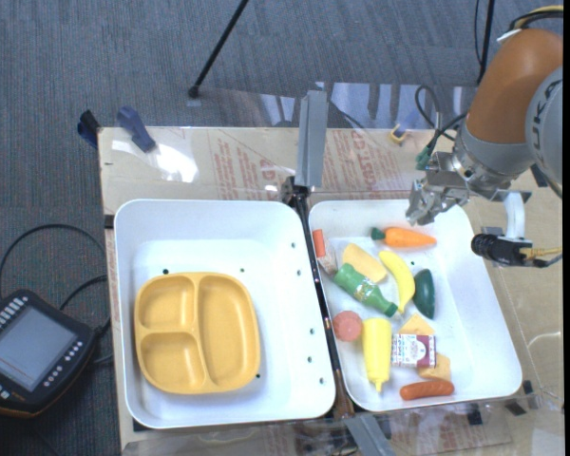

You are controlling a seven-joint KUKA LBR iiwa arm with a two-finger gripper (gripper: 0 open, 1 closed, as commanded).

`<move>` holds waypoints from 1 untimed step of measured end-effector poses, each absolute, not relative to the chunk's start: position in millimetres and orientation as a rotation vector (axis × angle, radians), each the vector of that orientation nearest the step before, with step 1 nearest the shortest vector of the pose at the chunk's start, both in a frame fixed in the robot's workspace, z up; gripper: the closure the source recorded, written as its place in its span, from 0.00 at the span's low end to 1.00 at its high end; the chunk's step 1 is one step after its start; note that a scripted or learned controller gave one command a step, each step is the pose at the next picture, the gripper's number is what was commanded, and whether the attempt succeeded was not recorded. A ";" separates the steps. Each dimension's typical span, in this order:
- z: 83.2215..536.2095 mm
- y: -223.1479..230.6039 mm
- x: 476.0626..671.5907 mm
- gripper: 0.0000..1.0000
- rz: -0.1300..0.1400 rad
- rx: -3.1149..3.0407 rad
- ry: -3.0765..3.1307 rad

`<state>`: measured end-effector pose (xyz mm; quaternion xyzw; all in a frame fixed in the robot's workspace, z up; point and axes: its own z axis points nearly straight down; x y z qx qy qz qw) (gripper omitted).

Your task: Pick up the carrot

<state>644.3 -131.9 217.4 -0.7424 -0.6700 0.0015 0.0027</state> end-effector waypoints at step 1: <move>208.7 -130.7 629.2 1.00 0.006 -2.550 -1.825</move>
